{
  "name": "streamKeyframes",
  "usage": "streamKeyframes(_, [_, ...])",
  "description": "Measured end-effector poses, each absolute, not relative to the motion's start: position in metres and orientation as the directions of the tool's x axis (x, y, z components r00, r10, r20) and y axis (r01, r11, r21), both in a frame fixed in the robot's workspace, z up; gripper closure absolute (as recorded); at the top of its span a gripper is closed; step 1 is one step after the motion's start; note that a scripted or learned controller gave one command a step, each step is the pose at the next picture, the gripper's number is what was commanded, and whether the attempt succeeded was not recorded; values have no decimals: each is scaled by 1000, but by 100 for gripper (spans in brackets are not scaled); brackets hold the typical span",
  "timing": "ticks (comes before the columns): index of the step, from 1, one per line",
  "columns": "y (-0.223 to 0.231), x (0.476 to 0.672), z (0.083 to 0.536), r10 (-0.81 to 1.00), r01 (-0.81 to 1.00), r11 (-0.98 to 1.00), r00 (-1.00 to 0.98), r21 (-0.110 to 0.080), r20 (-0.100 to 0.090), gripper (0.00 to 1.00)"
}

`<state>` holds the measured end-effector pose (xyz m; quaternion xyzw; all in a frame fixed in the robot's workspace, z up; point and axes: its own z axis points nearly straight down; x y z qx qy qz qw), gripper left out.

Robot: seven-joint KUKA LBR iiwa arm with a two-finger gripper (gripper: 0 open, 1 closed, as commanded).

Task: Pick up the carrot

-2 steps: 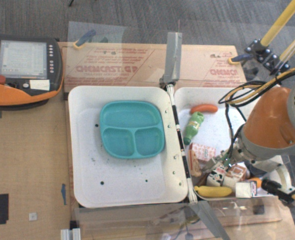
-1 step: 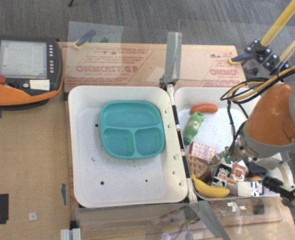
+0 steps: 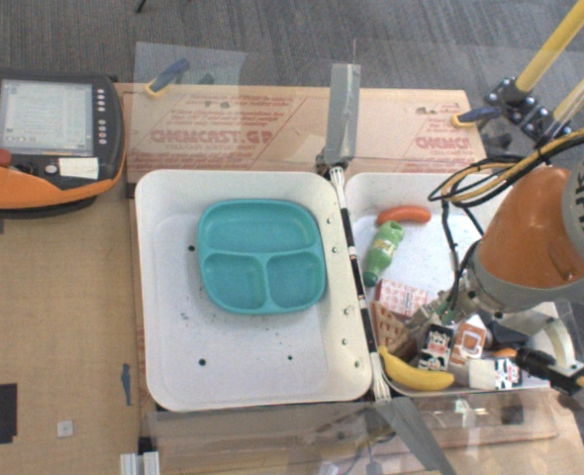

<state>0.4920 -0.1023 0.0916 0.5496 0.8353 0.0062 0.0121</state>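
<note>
My jaws hang low in the right bin over the clutter, their spread unclear, while the carrot lies untouched near the far wall, so pickup not started.

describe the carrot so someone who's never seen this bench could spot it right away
Of the two white bins, take the right bin, the one the arm reaches into. The carrot lies near its far edge, just above the green bottle. It is a small orange-red stick lying crosswise, apart from the clutter of packets and the yellow banana at the near end.
</note>
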Motion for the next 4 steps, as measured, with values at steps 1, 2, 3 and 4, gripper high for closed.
streamKeyframes(1, [-173,487,91,937,937,348,-348,21,-14,100])
streamKeyframes(2, [-61,505,184,953,953,302,-302,1,0,100])
streamKeyframes(3, [-22,480,185,864,864,503,-503,0,1,100])
streamKeyframes(4, [11,481,222,760,760,650,-650,4,-3,100])
